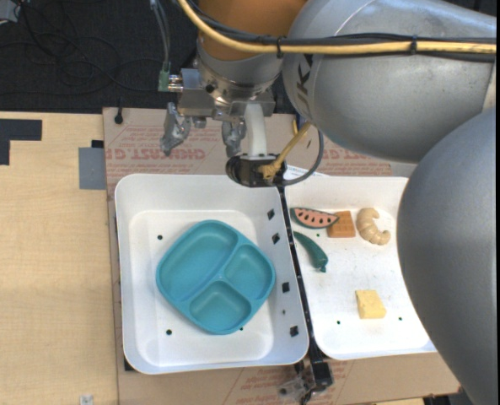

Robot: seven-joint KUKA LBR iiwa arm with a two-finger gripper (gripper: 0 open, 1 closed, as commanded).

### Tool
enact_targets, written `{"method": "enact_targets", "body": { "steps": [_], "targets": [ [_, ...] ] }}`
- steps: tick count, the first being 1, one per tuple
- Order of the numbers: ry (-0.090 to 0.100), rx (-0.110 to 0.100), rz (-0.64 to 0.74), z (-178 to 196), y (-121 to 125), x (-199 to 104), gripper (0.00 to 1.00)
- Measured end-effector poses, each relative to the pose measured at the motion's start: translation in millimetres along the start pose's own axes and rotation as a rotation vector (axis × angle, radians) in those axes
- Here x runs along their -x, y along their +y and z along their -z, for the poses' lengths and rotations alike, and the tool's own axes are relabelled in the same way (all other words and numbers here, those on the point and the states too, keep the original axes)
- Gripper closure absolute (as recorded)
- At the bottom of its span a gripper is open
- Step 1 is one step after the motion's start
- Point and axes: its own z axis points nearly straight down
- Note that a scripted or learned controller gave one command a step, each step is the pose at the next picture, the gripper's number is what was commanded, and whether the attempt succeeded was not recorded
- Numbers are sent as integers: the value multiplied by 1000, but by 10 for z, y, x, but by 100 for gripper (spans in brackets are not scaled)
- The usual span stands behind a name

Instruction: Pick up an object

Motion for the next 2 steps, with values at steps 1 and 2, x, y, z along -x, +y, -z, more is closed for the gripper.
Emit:
{"method": "enact_targets", "body": {
  "steps": [1,2],
  "targets": [
    [10,26,4,1620,-12,-248,0],
    [0,2,0,711,-4,-192,0]
  ]
}}
